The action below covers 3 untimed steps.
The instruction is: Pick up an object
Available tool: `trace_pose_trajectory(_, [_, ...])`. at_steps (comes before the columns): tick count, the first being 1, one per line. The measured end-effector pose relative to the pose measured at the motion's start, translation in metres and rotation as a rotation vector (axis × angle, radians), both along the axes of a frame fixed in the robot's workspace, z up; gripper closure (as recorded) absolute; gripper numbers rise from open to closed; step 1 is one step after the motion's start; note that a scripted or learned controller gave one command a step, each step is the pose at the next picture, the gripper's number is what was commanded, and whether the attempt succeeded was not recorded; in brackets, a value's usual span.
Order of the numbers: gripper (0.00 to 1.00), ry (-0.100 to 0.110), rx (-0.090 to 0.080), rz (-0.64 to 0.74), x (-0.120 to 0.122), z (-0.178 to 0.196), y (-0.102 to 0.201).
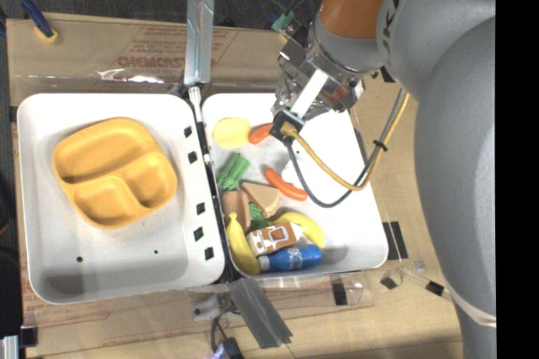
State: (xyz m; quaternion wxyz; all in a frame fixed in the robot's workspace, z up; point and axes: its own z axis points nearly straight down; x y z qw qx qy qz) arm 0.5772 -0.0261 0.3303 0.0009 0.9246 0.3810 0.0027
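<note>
My gripper [292, 99] hangs over the back of the right bin [358, 206], just right of a small red-orange piece [260, 132] and a yellow lemon-shaped toy [231, 131]. Nothing shows in its grasp. Below it lie a green vegetable [233, 172], an orange carrot [285, 184] and a bread wedge [263, 197]. At the bin's front sit two bananas [239, 249] [303, 222], a brown carton [271, 238] and a blue bottle [292, 259].
The left bin [42, 265] holds a yellow divided plate [114, 170]. A metal bar [199, 37] stands behind the divider between the bins. A yellow cable [337, 180] loops over the right bin's middle. The grey arm [446, 96] covers the right side.
</note>
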Motion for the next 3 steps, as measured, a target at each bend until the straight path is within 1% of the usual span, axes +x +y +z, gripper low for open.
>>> trace_pose_trajectory(1, [1.00, 0.013, 0.000, -0.121, -0.038, 0.005, -0.050])
trace_pose_trajectory(2, [1.00, 0.009, -0.001, -0.382, -0.046, 0.003, -0.119])
trace_pose_trajectory(3, [1.00, 0.012, 0.000, -0.520, -0.100, 0.013, -0.136])
